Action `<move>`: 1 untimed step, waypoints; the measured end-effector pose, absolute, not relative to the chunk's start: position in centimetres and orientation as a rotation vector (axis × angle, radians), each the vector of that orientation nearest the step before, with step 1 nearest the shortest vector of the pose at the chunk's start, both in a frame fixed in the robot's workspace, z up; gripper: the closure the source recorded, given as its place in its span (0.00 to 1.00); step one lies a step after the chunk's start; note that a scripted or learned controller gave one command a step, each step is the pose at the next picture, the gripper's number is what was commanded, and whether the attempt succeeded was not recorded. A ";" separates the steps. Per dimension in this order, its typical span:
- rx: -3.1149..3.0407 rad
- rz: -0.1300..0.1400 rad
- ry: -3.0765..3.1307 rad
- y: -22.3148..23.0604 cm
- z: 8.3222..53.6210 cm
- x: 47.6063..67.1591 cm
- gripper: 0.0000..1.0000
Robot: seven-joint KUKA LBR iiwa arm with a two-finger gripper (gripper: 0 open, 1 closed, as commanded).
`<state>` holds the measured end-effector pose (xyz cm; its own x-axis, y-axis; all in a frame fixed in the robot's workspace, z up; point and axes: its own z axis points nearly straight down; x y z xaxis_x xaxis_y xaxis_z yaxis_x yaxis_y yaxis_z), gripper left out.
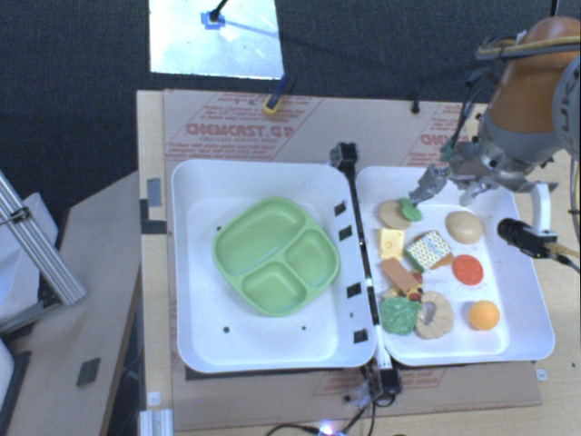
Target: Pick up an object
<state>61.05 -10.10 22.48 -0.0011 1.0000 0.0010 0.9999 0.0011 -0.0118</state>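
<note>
Approach step: your hand (451, 182) hangs at upper right above the right bin (536, 334); finger state unclear. Next, lower onto the green piece (411, 212).

Green tray (275, 254), orange ball (484, 314)

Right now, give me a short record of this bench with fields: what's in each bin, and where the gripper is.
left bin: green divided plate
right bin: toy foods, among them an orange ball, a red disc, a yellow cheese wedge, a leafy green piece
gripper: over the right bin's far left corner, above a tan piece with a small green piece
held: nothing seen between the fingers
</note>
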 end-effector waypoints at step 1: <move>-2.219 -0.002 -2.226 -10.1 23.3 61.3 0.00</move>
